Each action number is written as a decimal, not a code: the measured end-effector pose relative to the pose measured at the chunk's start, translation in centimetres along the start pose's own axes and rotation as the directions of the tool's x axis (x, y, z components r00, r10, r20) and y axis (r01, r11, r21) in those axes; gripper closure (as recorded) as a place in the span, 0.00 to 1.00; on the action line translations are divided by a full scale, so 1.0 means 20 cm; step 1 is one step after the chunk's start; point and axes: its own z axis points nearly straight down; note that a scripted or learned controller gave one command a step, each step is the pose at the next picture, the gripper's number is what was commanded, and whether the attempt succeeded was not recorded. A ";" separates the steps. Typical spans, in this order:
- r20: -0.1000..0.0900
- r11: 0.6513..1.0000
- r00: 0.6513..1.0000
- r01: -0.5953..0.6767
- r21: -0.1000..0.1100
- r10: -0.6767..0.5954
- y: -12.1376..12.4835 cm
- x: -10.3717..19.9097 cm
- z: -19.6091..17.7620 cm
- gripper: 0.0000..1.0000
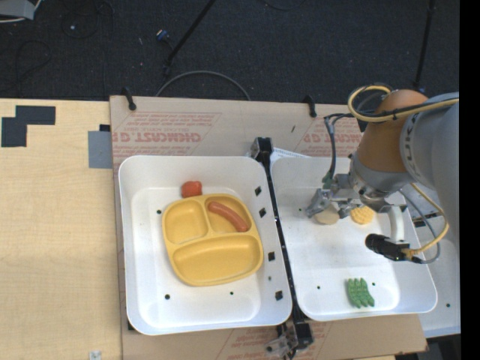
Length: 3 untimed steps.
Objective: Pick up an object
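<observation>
My gripper (328,201) hangs low over the upper middle of the right bin (315,276). Directly beneath it, and partly covered by it, lies a small beige round object (326,217). I cannot tell whether the gripper touches it. A yellow ridged object (363,215) rests just to the right of the beige one. Near the bin's front right corner lies a green ribbed object (360,292).
The left bin (142,276) holds a yellow divided tray (214,261) with a sausage (229,215) in its upper right compartment. A small red object (192,189) sits by the tray's far edge. Black cabling on the arm (387,246) hangs over the right bin.
</observation>
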 end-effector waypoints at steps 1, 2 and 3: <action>0.002 1.000 1.000 0.003 -0.009 -0.003 0.03 0.00 -0.31 1.00; 0.002 1.000 1.000 0.003 -0.009 -0.003 0.07 -0.03 -0.60 1.00; 0.001 1.000 1.000 0.004 -0.005 -0.004 0.07 -0.03 -0.65 1.00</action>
